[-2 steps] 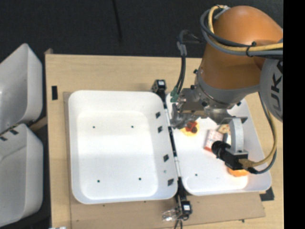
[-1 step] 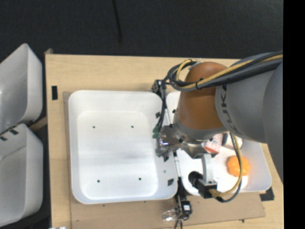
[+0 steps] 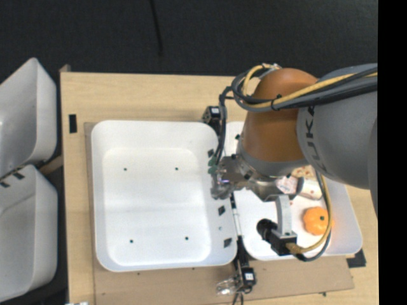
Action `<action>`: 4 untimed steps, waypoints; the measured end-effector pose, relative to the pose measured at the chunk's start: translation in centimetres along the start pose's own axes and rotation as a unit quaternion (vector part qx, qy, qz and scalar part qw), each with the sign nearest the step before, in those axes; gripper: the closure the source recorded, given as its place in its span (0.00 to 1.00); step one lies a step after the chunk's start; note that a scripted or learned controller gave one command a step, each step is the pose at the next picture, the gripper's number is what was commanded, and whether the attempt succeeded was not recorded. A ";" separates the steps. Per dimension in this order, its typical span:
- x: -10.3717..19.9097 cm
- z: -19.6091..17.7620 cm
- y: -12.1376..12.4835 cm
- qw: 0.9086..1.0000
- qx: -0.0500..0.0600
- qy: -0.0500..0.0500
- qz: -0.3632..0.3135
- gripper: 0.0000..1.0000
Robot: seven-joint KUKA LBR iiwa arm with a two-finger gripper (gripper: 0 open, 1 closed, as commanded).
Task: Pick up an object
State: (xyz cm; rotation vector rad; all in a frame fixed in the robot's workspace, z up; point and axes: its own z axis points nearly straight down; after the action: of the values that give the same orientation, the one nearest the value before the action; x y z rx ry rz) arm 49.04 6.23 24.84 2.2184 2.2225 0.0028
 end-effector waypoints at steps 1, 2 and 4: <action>-4.6 -6.4 0.1 1.000 -0.003 -0.001 0.002 1.00; -13.4 -1.0 1.3 1.000 0.002 -0.002 0.005 1.00; -2.2 -9.9 0.0 1.000 0.000 0.000 -0.002 1.00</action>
State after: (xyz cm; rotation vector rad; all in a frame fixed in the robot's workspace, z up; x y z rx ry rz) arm 49.01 4.05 34.76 2.2136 2.2273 0.0015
